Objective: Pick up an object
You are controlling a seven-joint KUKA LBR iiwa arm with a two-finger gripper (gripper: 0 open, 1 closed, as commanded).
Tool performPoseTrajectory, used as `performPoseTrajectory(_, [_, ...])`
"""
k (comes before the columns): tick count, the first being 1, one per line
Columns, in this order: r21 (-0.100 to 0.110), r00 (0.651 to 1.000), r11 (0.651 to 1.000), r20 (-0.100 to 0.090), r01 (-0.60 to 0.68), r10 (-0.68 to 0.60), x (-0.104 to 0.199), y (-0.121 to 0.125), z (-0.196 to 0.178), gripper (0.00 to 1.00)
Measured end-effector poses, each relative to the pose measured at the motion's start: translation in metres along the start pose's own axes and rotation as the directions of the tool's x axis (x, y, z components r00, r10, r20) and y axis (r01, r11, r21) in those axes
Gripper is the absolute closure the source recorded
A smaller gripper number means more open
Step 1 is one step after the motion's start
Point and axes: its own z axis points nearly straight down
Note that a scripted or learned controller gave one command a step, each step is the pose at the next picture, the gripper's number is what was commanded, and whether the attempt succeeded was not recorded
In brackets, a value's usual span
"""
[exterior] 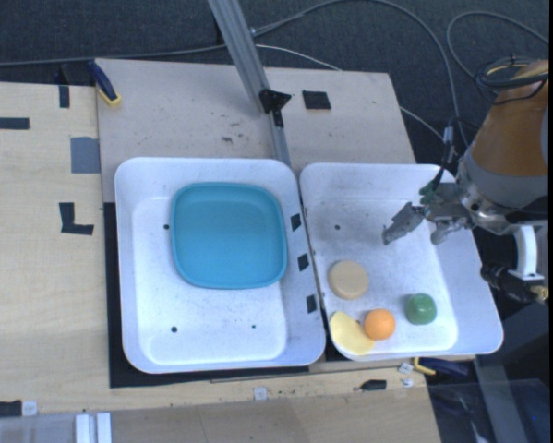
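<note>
At the near edge of the right bin (461, 247) four small things lie close together: a yellow piece (348, 335) in the near left corner, an orange ball (379, 324) touching it on its right, a green ball (421, 308) a little apart further right, and a beige round piece (348, 280) just behind the yellow one. Any of them can serve as the object to pick. The gripper (422, 227) hangs above the middle of this same bin, behind all four, with its two fingers spread apart and nothing between them. From the gripper, the beige round piece lies toward the near left and the green ball toward the near side, almost straight below the wrist; I judge these two the easiest to reach. None of them has a clear long axis except the yellow piece, which is curved along the corner wall, so it looks harder to take. The orange ball and the yellow piece touch, which may disturb a grasp there. Further left, the left bin (147, 330) holds only a blue plate (228, 234), well apart from the gripper. Behind the bins, the table (184, 109) carries a metal pole (248, 53) and some cables.
</note>
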Motion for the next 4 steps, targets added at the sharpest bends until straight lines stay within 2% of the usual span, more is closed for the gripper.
performPoseTrajectory(1, [0.005, 1.000, 1.000, 0.000, 0.000, 0.000, 0.000, 0.009, 0.056, 0.00])
performPoseTrajectory(2, [0.005, 1.000, 1.000, -0.001, 0.000, 0.000, 0.009, 0.004, 0.105, 0.00])
performPoseTrajectory(3, [-0.006, 1.000, 1.000, 0.001, 0.000, 0.000, 0.009, 0.006, 0.129, 0.00])
performPoseTrajectory(4, [-0.009, 1.000, 1.000, 0.001, 0.002, -0.002, 0.010, 0.007, 0.118, 1.00])
